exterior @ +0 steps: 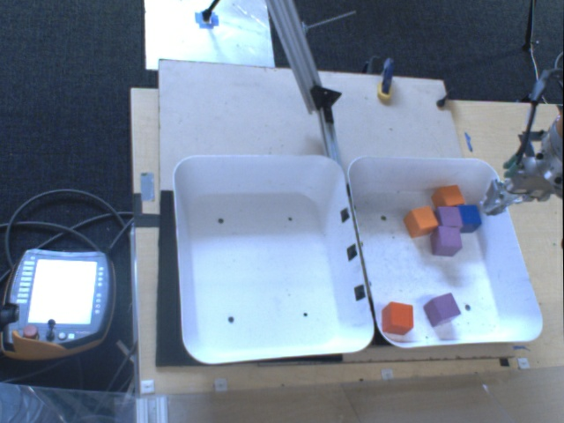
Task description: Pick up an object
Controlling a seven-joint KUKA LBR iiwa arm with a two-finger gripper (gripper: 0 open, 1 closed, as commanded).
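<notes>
Claw [495, 197] sits at right bin's [529, 276] far right rim; grip state cannot be told, nothing seen held; blue cube [471, 218] lies just left of it, nearest of the cluster; orange cube [398, 317] and purple cube [441, 308] well apart, toward near edge.

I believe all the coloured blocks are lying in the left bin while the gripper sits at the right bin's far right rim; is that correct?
Not quite. The camera view shows the blocks, such as the orange block and purple block, lying in the right bin, not the left bin. The rest holds: the gripper sits at the right bin's far right rim.
</notes>
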